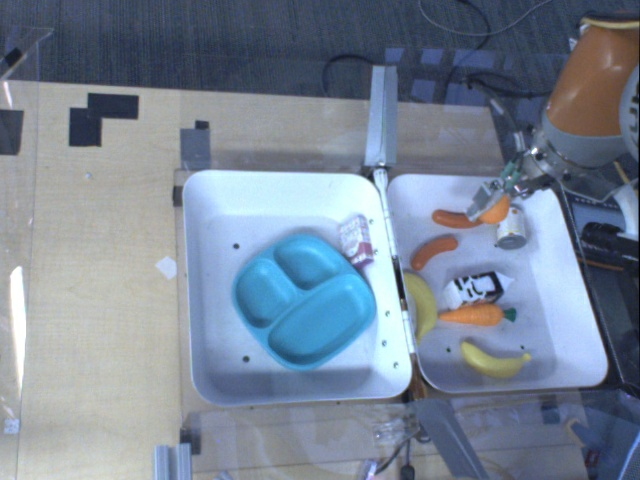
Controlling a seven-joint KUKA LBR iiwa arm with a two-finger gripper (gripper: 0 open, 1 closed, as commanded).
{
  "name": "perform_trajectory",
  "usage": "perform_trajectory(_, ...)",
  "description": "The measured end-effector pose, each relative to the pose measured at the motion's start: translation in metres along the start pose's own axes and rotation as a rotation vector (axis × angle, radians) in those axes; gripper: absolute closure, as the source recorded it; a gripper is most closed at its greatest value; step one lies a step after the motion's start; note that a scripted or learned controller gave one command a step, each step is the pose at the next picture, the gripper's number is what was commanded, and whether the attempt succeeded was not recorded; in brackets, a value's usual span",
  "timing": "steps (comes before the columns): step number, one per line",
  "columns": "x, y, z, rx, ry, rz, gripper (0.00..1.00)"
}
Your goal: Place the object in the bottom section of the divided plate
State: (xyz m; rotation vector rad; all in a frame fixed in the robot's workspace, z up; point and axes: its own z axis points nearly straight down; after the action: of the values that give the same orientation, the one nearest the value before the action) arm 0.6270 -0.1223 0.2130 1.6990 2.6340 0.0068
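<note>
Camera view: gripper (497,200) sits low over the right bin's (590,353) upper right corner, on the tip of an orange sausage-like piece (462,218) — a grey cylinder (511,230) just beside it. Can't tell how far open it is, or if it grips anything. Divided plate (305,299) — blue, in the left bin (215,228), well apart from the gripper, all sections bare. Pink-white packet (356,241) touches its upper right rim.

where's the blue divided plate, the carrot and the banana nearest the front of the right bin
blue plastic divided plate (322,320), camera view, floor of its large bottom section
orange carrot with green tip (470,315), camera view, middle of its orange body
yellow banana (492,360), camera view, middle of its curve
</note>
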Motion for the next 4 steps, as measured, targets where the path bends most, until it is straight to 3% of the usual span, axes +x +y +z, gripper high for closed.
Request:
perform_trajectory(1,0.070,0.034,0.008,0.000,0.001,-0.073,1.00)
perform_trajectory(2,0.143,0.036,0.027,0.002,0.003,-0.288,1.00)
perform_trajectory(3,0.142,0.036,0.027,0.002,0.003,-0.287,0.00)
perform_trajectory(4,0.159,-0.029,0.005,0.000,0.002,-0.413,0.00)
